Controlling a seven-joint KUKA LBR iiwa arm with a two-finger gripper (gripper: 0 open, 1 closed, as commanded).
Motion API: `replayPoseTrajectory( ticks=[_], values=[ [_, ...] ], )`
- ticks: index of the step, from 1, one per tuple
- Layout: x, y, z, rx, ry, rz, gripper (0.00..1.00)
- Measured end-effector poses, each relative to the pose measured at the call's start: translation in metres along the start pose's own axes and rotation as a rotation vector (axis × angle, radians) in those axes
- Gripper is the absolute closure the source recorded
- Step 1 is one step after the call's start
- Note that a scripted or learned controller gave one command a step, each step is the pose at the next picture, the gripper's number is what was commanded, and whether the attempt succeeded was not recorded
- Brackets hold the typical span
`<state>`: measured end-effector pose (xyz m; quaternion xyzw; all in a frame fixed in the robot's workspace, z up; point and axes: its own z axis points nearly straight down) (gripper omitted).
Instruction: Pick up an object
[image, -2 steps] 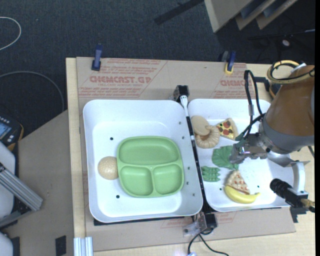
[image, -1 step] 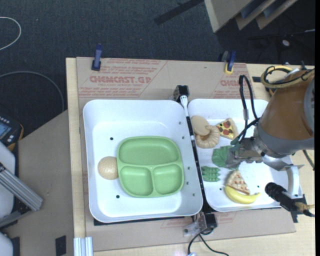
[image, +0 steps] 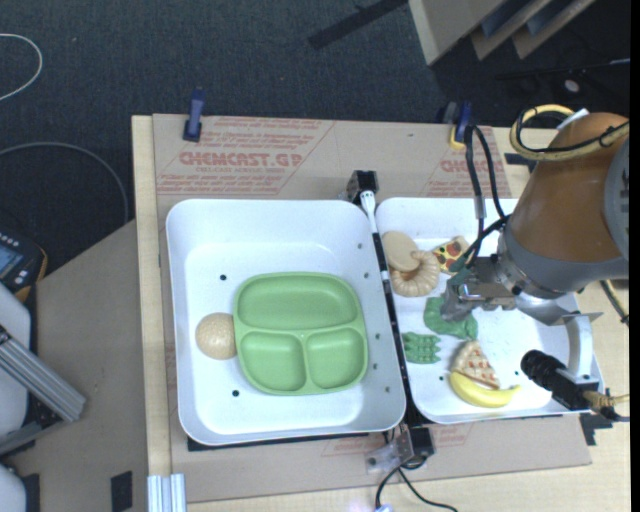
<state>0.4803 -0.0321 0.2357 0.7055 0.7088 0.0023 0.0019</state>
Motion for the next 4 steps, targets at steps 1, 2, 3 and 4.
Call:
replayPoseTrajectory(
  ticks=[1,2,3,4],
  values=[
    [0.032,0.0,-0.004,0.003,0.0,0.001,1.0],
    [0.082,-0.001,0.015,0.01,0.001,0.0,1.0],
    [0.066,0.001,-0.126,-0.011,0.001,0.003,1.0],
    [0.127,-0.001,-0.08,0.012,0.001,-0.001,1.0]
  ],
)
